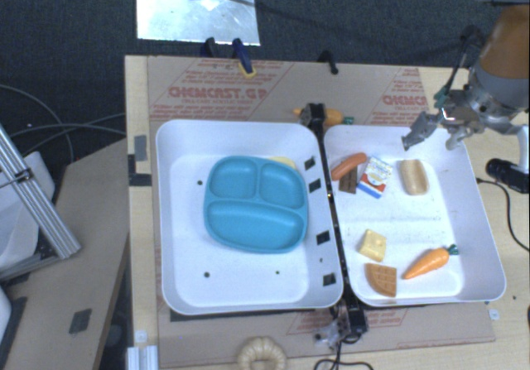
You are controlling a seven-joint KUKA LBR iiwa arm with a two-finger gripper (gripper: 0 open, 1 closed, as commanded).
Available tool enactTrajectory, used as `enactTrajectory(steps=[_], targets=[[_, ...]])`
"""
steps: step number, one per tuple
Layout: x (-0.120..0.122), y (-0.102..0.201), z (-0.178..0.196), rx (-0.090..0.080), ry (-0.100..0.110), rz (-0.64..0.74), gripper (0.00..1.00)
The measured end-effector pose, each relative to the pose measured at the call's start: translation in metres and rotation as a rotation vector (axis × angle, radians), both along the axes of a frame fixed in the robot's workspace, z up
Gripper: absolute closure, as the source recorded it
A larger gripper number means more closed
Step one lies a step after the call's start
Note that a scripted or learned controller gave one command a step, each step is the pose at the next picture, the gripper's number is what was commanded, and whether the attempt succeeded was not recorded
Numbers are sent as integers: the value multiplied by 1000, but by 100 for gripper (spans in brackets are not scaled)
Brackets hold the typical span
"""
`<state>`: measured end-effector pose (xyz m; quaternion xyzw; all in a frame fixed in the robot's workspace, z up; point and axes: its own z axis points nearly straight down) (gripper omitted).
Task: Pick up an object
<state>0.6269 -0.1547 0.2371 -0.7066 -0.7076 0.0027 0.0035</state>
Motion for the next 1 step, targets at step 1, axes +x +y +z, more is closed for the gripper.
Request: enactTrajectory(steps=[1], targets=[[2, 0, 6, -2, -11, 2, 0]])
